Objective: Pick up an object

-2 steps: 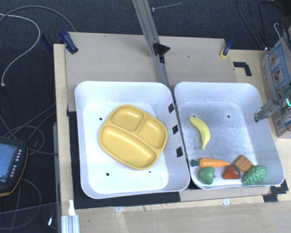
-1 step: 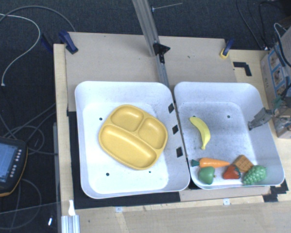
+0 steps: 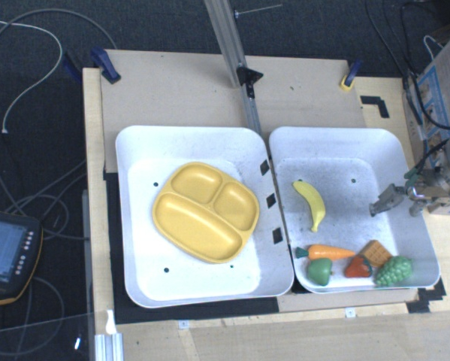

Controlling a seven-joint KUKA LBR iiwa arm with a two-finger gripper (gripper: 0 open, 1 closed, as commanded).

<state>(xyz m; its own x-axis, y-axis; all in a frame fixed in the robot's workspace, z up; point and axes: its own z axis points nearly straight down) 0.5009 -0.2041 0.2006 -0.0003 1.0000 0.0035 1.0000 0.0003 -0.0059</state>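
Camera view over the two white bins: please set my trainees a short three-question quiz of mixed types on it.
1. True or false: the yellow divided plate lies in the left bin.
2. Which item lies nearest the end effector? A) banana B) carrot C) plate
3. Fill in: the green grapes sit in the right bin's near-____ corner.

Key: 1 true; 2 A; 3 right.

Gripper (image 3: 394,199) by the right bin's (image 3: 405,153) right wall: small grey metal assy w/ dark angled finger (image 3: 384,200) toward bin centre. Behind it, over the bin rim, a pale grey/tan block w/ a teal-green spot on top. Detail otherwise too small to make out.
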